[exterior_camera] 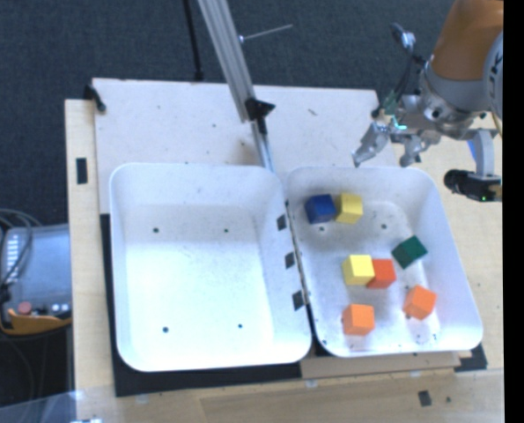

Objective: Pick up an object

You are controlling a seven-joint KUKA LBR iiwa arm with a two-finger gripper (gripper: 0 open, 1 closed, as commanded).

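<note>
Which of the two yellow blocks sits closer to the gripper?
The yellow block beside the blue block, at the right bin's far end. The other yellow block lies mid-bin, touching a red-orange block, farther from the gripper.

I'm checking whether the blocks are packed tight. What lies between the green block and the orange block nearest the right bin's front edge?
In the camera view, another orange block lies between the green block and the front orange block, slightly right of their line.

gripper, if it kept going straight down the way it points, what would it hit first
Likely the back rim of the right bin, just below the gripper; depth is unclear, so it might land just inside, short of the yellow block.
</note>
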